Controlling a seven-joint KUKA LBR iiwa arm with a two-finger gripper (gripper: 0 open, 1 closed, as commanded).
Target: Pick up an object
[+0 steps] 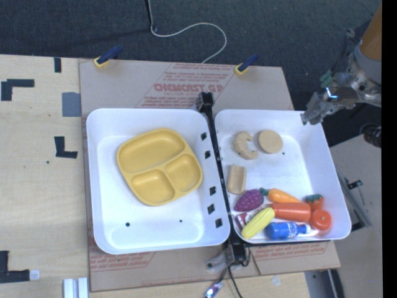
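The right bin (310, 143) holds toy food: a tan croissant piece (245, 145), a round cookie (270, 141), a beige bread slice (236, 179), purple grapes (249, 199), a carrot (283, 197), an orange-red sausage (291, 212), a yellow corn cob (257, 222), a blue bottle (285, 230) and a red tomato (320, 219). My gripper (313, 113) hangs at the bin's upper right corner, above the rim, well away from the food. Nothing shows between its dark tips.
The left bin (102, 185) holds a yellow divided plate (159, 165). A black divider clip strip (213, 160) runs between the bins. Both bins rest on a cardboard sheet (180, 85) with a white cable (186, 30) behind it.
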